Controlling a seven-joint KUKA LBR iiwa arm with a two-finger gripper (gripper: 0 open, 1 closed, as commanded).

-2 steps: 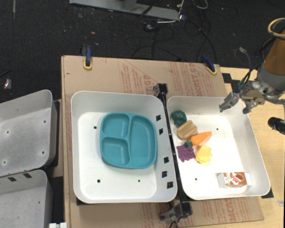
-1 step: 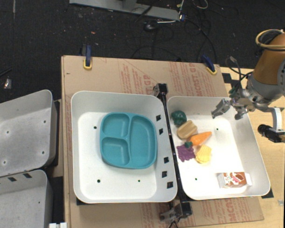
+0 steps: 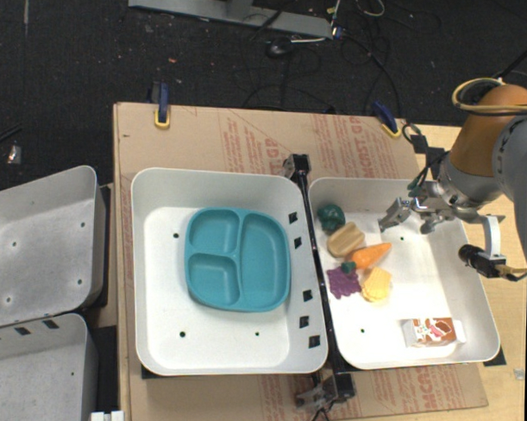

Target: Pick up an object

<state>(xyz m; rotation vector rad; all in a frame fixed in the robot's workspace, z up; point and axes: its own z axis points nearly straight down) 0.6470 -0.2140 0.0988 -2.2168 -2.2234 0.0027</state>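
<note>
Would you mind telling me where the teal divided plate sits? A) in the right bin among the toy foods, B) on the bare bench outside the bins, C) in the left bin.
C: the teal divided plate lies flat in the left bin; the toy foods are in the right bin.

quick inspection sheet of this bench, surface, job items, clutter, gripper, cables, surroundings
surface: cardboard-covered bench bearing the left bin and right bin side by side.
job's things: right bin holds a dark green piece, bread slice, carrot, purple grapes, yellow piece and small carton.
clutter: teal divided plate in the left bin.
grippers: gripper over the right bin's far part, holding nothing.
cables: black cables on the floor beyond the bench.
surroundings: dark floor, spare white trays at left.
</note>
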